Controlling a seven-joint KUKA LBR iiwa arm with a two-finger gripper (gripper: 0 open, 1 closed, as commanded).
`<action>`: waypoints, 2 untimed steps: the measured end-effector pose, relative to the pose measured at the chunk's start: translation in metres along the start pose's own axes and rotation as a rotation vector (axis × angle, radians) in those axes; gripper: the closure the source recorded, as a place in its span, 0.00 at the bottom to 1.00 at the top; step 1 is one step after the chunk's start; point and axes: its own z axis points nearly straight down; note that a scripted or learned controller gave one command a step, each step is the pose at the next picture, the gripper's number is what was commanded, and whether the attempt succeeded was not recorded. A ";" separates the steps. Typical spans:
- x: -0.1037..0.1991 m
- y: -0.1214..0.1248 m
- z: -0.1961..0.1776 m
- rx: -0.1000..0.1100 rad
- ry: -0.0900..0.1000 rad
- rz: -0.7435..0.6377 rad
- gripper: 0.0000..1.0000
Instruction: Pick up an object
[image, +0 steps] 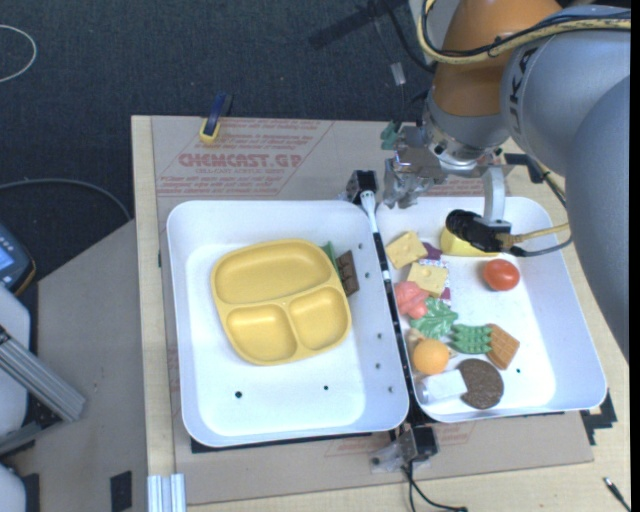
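Objects for picking lie crowded in the right bin (560, 330), toward its left wall, leaving bare white floor along its right side. Two bins sit side by side on the bench (250, 160). One yellow divided tray (281, 298) fills much of the left bin (200, 380), with open floor below it. Smaller pieces: one banana (470, 234), one dark round cookie (482, 383), one green piece (436, 320), one red tomato (501, 274), one orange (431, 356). Above the right bin's far edge hangs the tool (405, 185); whether it is spread or closed I cannot tell.
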 end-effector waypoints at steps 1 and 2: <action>-0.001 0.003 -0.015 -0.002 -0.002 0.005 1.00; 0.002 -0.003 0.004 0.005 -0.002 0.006 1.00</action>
